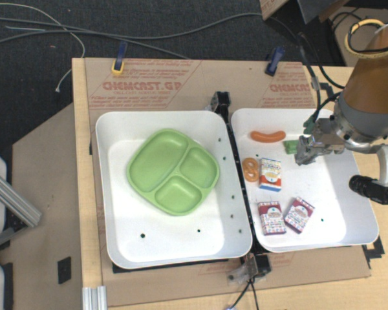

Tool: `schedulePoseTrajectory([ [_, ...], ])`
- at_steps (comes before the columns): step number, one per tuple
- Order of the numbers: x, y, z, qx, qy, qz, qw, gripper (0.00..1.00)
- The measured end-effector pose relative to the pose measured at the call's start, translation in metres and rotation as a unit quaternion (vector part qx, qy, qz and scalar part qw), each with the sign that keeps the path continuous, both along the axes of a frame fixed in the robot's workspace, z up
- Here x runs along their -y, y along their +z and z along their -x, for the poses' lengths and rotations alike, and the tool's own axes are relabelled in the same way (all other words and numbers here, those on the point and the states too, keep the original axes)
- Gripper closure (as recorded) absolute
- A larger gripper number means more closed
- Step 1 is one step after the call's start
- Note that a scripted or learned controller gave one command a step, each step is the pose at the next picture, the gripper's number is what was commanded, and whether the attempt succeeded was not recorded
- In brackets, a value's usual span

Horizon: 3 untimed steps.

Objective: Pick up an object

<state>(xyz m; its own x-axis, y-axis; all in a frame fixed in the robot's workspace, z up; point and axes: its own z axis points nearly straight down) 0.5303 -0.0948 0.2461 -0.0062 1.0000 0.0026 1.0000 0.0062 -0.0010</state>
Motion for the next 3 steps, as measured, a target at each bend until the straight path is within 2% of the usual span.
schedulePoseTrajectory([
  [1,-0.057,-0.006,0.001,-0.001,0.000,-0.0006,1.0000,1.00],
  [3,-0.165,-0.028,-0.030,0.001,0.000,0.0006,1.0000,1.00],
])
